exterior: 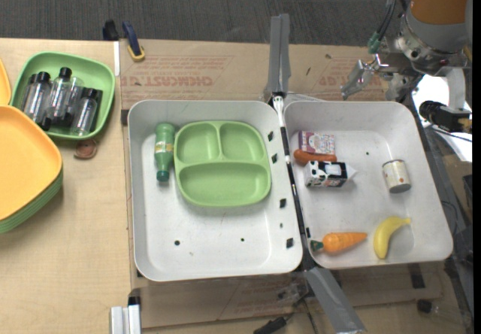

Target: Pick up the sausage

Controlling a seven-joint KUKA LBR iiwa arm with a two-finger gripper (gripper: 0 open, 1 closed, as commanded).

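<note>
Sausage [314,156] untouched — jaws [373,69] apart, empty

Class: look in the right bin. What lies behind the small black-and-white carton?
Behind the carton lies the orange-red sausage, partly covered by it, and a pink packet. The sausage's underside is hidden.

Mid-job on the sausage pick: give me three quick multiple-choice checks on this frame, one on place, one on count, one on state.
1. Where does the sausage lie?
A. right bin, between the pink carton and the black-and-white milk carton
B. on the green divided plate
C. beside the banana

2. How many compartments has the green divided plate?
A. two
B. three
C. four

3. How does the gripper stand to the sausage?
A. closed on it
B. pressing it down
C. apart from it, above the right bin's far rim

Answers: 1 A, it sits against the pink carton and the milk carton. 2 B, two small, one long. 3 C, nothing between its fingers.
</note>
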